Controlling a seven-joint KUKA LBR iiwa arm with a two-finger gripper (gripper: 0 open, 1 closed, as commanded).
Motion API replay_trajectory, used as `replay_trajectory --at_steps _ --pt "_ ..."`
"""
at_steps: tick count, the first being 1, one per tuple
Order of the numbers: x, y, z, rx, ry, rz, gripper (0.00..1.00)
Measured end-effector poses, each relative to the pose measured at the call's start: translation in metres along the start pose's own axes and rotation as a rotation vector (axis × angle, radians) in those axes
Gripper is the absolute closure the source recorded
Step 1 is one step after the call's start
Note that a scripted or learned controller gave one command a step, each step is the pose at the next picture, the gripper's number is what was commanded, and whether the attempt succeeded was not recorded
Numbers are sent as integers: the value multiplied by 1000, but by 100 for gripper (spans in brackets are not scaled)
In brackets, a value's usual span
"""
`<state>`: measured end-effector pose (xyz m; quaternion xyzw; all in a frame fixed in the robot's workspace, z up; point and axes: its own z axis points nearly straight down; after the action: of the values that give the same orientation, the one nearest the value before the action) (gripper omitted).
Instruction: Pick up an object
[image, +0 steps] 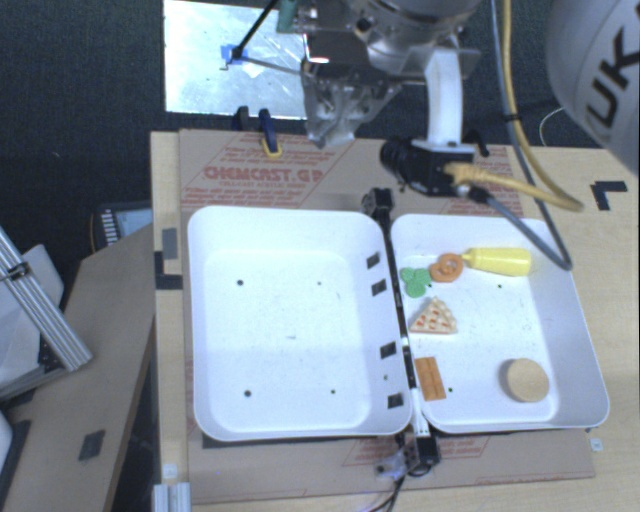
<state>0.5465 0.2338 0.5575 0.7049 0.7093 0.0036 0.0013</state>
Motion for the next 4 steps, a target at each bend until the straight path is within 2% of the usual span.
replay_trajectory --at_steps 1,2,3,4 --pt "0 0 -11 -2 1 -1 100" --pt "-1 19 228 20 -9 6 100" --pt "0 -10 170 5 -1 2 100" --pt "-70 -42 48 -8 1 11 100"
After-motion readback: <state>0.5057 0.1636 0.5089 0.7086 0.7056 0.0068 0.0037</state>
